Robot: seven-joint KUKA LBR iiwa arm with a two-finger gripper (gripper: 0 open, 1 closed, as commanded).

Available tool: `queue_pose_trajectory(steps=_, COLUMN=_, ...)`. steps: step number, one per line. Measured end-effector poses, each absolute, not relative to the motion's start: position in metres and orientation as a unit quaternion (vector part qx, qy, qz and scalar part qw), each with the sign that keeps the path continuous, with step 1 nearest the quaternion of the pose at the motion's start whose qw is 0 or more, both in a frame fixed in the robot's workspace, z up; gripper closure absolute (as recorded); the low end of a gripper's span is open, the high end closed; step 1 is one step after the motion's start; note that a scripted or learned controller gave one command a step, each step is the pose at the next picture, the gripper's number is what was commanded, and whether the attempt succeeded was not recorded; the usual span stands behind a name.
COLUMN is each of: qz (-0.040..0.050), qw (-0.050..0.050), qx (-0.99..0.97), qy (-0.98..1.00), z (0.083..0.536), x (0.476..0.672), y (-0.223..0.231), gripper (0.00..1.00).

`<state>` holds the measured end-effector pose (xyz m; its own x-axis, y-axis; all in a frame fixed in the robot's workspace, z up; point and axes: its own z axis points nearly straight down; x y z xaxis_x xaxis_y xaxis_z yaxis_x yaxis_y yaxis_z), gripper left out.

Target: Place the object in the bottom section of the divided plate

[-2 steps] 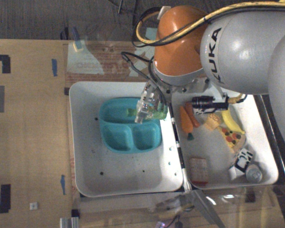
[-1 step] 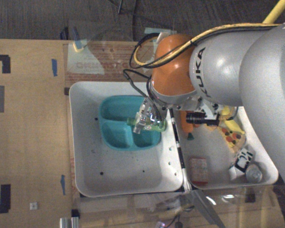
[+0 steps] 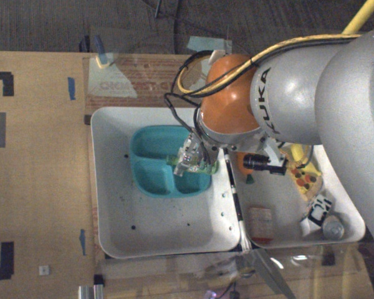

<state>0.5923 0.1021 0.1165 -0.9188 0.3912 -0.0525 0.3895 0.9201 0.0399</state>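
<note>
step: placing, by my read | end effector (image 3: 188,159) over teal divided plate (image 3: 156,167), left bin (image 3: 112,167) | grip state: cannot tell | green object (image 3: 202,168) at plate's right edge beneath it | next: confirm section, release

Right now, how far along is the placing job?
Done: the gripper is over the teal divided plate in the left bin. In hand: something green shows beside the gripper at the plate's right edge; whether it is gripped is unclear. Left: releasing it into the bottom section and backing out.
</note>
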Motion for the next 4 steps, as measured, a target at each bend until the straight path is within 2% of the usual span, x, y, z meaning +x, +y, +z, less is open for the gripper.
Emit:
queue_pose_trajectory(steps=1, qz=0.0008, qw=0.002, qx=0.252, qy=0.968, z=0.185, x=0.551, y=0.048, gripper=1.00)
queue_pose_trajectory(steps=2, qz=0.0002, qw=-0.001, qx=0.233, qy=0.973, z=0.184, x=0.505, y=0.062, gripper=1.00)
queue_pose_trajectory(steps=3, qz=0.0003, qw=-0.001, qx=0.168, qy=0.986, z=0.163, x=0.480, y=0.121, gripper=1.00)
queue_pose_trajectory(steps=4, qz=0.0008, qw=0.001, qx=0.170, qy=0.985, z=0.223, x=0.480, y=0.129, gripper=1.00)
